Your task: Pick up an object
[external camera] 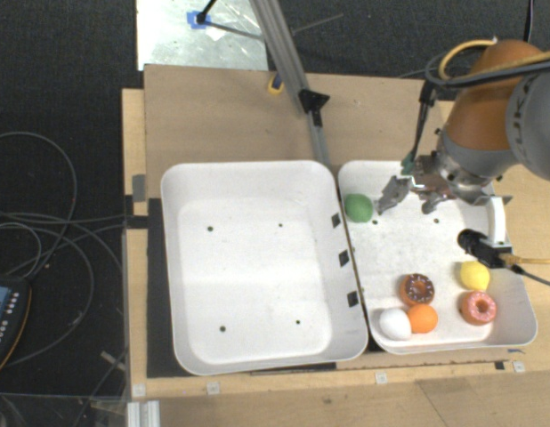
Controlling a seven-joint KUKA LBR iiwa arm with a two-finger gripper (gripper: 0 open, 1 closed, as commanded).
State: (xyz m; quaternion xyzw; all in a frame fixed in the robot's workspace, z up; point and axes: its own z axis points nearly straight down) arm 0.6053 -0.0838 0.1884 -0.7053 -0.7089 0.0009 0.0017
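Arm (502,105) reaching from the right over the right bin (524,332); claw (408,194) open, empty, just beside a green ball (359,207).

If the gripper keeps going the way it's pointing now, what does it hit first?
Probably the green ball. The gripper points toward the image's left, and the ball sits just beyond its tip in the right bin. Height is unclear from this slanted view, so it might pass above it.
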